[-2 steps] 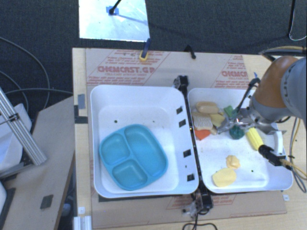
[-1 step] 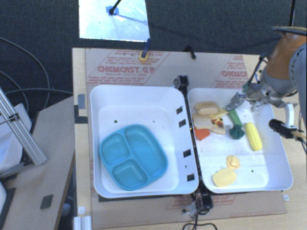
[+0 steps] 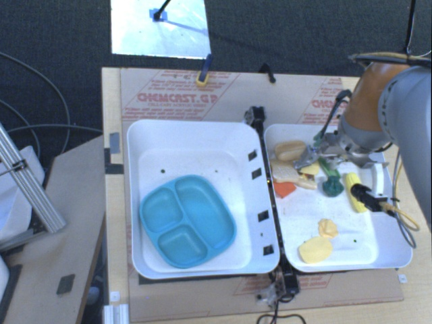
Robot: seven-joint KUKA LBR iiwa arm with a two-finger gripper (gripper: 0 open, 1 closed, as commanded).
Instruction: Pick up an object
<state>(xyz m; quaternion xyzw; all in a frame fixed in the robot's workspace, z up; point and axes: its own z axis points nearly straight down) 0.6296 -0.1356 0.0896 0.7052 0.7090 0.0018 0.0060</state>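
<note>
The right white bin [image 3: 388,248] holds several toy food pieces. A tan bread roll [image 3: 289,150] lies at its far left, with a pale sandwich slice [image 3: 286,173] and a small orange piece [image 3: 285,189] just in front of it. A teal green piece [image 3: 331,182] and a yellow piece [image 3: 352,186] lie in the middle. Two pale yellow pieces [image 3: 327,227] [image 3: 315,250] rest near the front. My gripper [image 3: 314,155] is low over the bin's far left part, right beside the bread roll and above the sandwich slice. Whether anything is in its grasp is hidden.
The left white bin [image 3: 145,147] holds a blue divided tray [image 3: 187,219]. A black ridge [image 3: 264,181] separates the two bins. The grey arm with its orange band [image 3: 368,100] crosses the right bin's far right corner. Cables [image 3: 398,211] trail by that bin's right wall.
</note>
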